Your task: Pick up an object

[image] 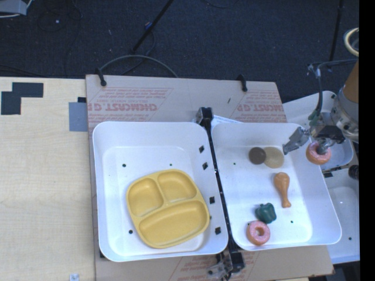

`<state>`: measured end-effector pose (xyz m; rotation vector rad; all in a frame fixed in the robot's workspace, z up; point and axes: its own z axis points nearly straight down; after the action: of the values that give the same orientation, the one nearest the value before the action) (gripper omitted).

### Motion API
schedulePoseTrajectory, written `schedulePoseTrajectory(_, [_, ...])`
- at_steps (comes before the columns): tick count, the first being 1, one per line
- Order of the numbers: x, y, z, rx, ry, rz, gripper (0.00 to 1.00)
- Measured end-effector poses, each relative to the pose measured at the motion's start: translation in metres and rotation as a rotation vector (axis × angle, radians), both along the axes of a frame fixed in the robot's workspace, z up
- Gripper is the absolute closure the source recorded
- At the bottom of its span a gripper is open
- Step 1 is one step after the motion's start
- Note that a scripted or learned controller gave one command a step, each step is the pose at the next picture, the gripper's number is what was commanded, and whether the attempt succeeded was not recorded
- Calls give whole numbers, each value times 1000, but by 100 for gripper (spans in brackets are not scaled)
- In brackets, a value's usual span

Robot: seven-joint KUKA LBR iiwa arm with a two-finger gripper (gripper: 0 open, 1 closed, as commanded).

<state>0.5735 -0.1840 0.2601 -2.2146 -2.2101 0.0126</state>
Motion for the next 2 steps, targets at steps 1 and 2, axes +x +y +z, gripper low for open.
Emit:
schedulePoseTrajectory(1, [2, 0, 7, -2, -11, 2, 0])
schedulePoseTrajectory(2, [1, 9, -54, -1, -7, 3, 0])
